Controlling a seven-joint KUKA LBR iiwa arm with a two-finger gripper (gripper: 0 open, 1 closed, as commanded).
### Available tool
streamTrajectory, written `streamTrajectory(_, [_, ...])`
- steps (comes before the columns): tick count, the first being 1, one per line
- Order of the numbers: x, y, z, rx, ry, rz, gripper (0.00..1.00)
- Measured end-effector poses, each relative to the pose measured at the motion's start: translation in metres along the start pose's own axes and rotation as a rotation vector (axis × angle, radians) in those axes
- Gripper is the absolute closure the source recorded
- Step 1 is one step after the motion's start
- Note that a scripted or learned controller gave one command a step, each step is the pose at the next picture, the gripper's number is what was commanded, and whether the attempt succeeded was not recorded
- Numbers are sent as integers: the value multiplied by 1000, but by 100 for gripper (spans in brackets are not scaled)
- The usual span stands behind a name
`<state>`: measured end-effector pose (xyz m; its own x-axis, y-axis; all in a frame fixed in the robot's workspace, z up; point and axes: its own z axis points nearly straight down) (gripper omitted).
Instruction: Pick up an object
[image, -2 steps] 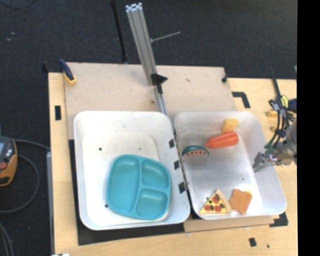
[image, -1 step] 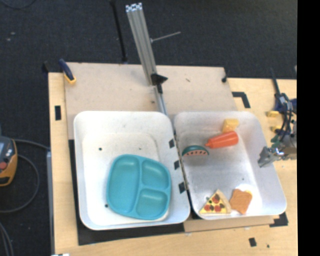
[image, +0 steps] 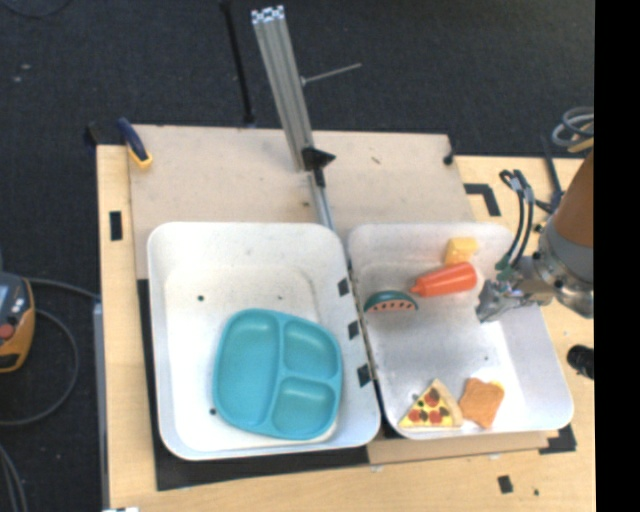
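I can read no brand, label or writing on anything from this view — the toys are too small and soft in the picture for print to show.

The right bin (image: 520, 385) holds the candidates. The toy carrot (image: 446, 281) lies near the middle of its upper half, long axis close to horizontal with a slight tilt, the pointed tip toward the left and the blunt end up and to the right. Just above its blunt end sits a yellow cheese block (image: 461, 249). A watermelon slice (image: 390, 302) lies just left of the carrot's tip, close to the wall between the bins. At the front edge are a pizza slice (image: 432, 408), apex pointing away from me, and beside it an orange bread-like piece (image: 482, 401).

The left bin (image: 200, 260) carries a turquoise divided plate (image: 278, 374) with three compartments.

The gripper (image: 490, 303) sits over the right bin's right side, just right of the carrot and apart from it. It is blurred and dark, so I cannot tell whether it is released or clenched, and I see nothing in it. The arm (image: 570, 240) is cut off at the right, cables looping above it.
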<state>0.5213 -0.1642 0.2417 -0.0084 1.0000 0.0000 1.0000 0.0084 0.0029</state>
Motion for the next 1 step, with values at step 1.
streamTrajectory(1, [47,16,-10,0,1,0,100])
